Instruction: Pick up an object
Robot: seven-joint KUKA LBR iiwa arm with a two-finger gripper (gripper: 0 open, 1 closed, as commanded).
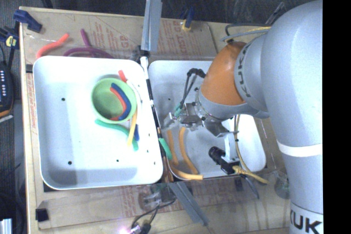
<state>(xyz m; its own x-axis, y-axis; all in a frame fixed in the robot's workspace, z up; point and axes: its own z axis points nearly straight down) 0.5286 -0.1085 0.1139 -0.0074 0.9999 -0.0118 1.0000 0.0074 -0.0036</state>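
The tool (189,115) is low in the right bin (164,76); its state I cannot tell. A round green bowl (109,98) lies in the smooth left bin (55,118). The arm (296,90) reads "KUK".

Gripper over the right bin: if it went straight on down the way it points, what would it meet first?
Probably the orange strips lying on the right bin's floor, just below the gripper. The arm hides much of the bin, and depth is unclear from this slant.
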